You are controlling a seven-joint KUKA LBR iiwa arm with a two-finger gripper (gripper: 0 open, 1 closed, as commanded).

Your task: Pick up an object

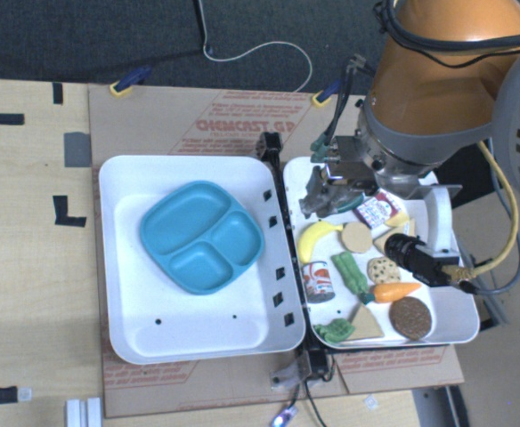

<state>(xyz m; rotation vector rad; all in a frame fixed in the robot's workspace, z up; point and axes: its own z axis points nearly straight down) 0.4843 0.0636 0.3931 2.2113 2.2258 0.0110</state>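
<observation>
Looking past the arm's bulk, you cannot tell how the gripper (324, 194) stands above the right bin (460, 327), where a banana (317, 236), can (319, 280), carrot (395, 290) and cookie (410, 317) crowd together. Your left bin (122, 238) holds a blue divided plate (201, 236).

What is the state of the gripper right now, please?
Gripper: cannot be told; it hangs low over the far end of the right bin, just above the banana, with nothing seen held in it.
</observation>
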